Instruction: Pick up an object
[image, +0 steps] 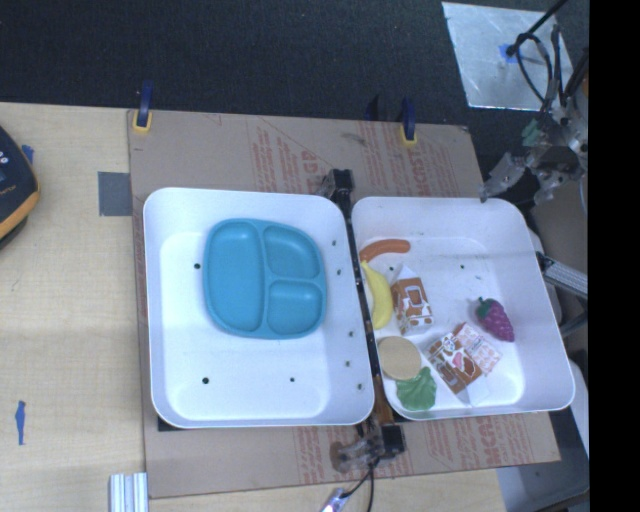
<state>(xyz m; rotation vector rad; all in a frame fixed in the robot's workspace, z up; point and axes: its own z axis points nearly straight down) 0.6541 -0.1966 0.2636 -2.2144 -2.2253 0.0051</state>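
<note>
Glossy blue sectioned plate (266, 278) (smooth plastic) in left white bin (170, 390).

wooden bench (70, 330), cardboard sheet (290, 160) (clamped at back), two white bins (170, 300) side by side

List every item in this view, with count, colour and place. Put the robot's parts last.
left bin: 1, white, left half of the bench
right bin: 1, white, right half of the bench
divided plate: 1, blue, in the left bin
sausage: 1, orange-red, right bin, top left
banana: 1, yellow, right bin, left edge
small packet: 1, brown and white, beside the banana
large packet: 1, red and white, right bin, lower middle
grapes: 1, purple, right bin, right side
round disc: 1, tan, right bin, lower left
leafy vegetable: 1, green, below the disc
pincer: 1, grey, above the right bin's far right corner
</note>
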